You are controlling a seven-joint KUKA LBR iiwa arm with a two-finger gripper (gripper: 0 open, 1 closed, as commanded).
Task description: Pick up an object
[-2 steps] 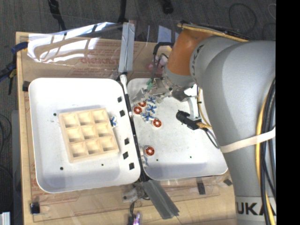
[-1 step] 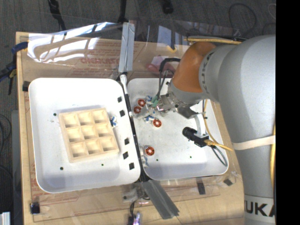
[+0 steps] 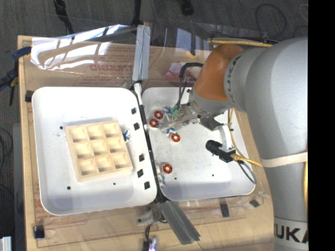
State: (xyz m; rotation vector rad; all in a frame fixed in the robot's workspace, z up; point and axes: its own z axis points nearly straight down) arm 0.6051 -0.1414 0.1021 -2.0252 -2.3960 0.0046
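Several small red rings lie in the right bin (image 3: pixel 209 184): two close together at the upper left (image 3: pixel 158 114) (image 3: pixel 153 123), one near the middle (image 3: pixel 175 137), and one lower down (image 3: pixel 166 168). My gripper (image 3: pixel 171 118) hangs low over the upper left part of this bin, just right of the ring pair and above the middle ring. The grey arm with its orange band (image 3: pixel 212 82) comes in from the right and hides the bin's upper right area. I see nothing clearly held.
The left bin (image 3: pixel 52 192) holds a pale wooden tray (image 3: pixel 98 149) with a grid of square compartments. A ridge with black clips (image 3: pixel 142 158) separates the two bins. A clear plastic sheet (image 3: pixel 78 48) lies behind the bins.
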